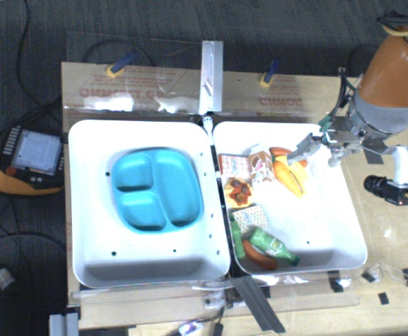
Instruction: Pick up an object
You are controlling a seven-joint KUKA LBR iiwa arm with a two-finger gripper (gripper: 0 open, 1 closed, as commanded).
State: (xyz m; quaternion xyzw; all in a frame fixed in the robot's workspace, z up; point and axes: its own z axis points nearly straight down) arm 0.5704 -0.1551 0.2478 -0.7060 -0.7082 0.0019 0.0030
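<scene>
I judge this the approach step: my gripper [303,151] hangs over the right bin [329,215], just beside the banana [291,176], gripping nothing. Whether it is spread or pressed together, I cannot tell. Next move calls for descent squarely onto the banana, avoiding the snack packets [249,166] alongside.

Your gripper [308,148] hangs over right bin [329,222]; banana [290,176] just beside it, packets [249,170] farther left, bottle [270,246] nearer you; tray [155,190] in left bin [92,250].
</scene>
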